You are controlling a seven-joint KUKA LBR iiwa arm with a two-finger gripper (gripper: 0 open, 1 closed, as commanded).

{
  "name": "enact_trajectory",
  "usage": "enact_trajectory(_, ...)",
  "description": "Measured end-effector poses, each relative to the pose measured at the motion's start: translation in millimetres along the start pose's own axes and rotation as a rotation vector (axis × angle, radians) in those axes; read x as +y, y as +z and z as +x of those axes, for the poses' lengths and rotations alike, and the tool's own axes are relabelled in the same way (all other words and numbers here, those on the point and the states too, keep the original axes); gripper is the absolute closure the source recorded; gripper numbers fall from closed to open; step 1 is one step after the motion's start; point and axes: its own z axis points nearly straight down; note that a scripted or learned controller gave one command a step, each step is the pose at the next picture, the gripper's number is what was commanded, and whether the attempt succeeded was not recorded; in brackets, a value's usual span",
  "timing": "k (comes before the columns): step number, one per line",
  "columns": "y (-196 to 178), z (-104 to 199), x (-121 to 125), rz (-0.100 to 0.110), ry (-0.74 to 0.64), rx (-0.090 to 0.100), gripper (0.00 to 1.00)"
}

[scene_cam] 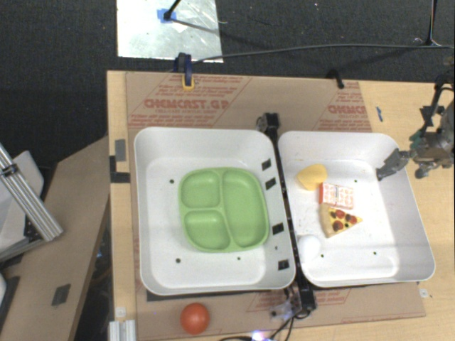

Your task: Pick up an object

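Observation:
In the right bin (409,258) lie a yellow lump (311,176), a small red-and-white box (337,194) and a toy pizza slice (338,221), packed close together left of its middle. A pale white round piece (309,246) rests near that bin's front left corner. My gripper (409,163) hovers at the bin's far right rim, well right of these objects, with nothing visibly in it.
The left bin (153,190) holds a green divided plate (224,208). A red ball (195,318) lies on the bench in front of the left bin. Black clips (274,185) line the seam between the bins. A metal frame (25,197) stands at far left.

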Motion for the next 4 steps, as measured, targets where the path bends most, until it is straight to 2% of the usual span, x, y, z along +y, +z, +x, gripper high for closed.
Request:
enact_trajectory(1, -6.0, 0.6, 2.4, -0.010, -0.003, -0.002, 0.00)
enact_trajectory(3, 85.9, -0.8, -10.9, -0.007, -0.001, -0.001, 0.00)
enact_trajectory(4, 146.1, 3.1, -4.6, -0.008, -0.001, -0.001, 0.00)
